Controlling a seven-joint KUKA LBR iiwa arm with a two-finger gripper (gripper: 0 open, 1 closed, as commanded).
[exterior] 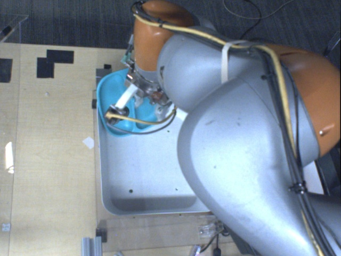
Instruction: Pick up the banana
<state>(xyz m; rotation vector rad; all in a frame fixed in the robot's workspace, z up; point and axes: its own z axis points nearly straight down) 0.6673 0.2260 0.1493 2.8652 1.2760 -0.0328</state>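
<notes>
My gripper (148,97) hangs low over the far left corner of a white bin (139,181), under the orange wrist band. Beneath and to its left lies a bright blue bowl-like thing (113,89), tucked against the bin's far left wall. The gripper's body overlaps the bowl's right part and hides what lies under it. The big grey arm covers the bin's whole right side.
The bin's left wall (99,159) and near wall (149,206) frame a bare grey floor. A pale wooden bench top (48,143) with black marks stretches to the left of the bin. Dark carpet lies beyond the far edge.
</notes>
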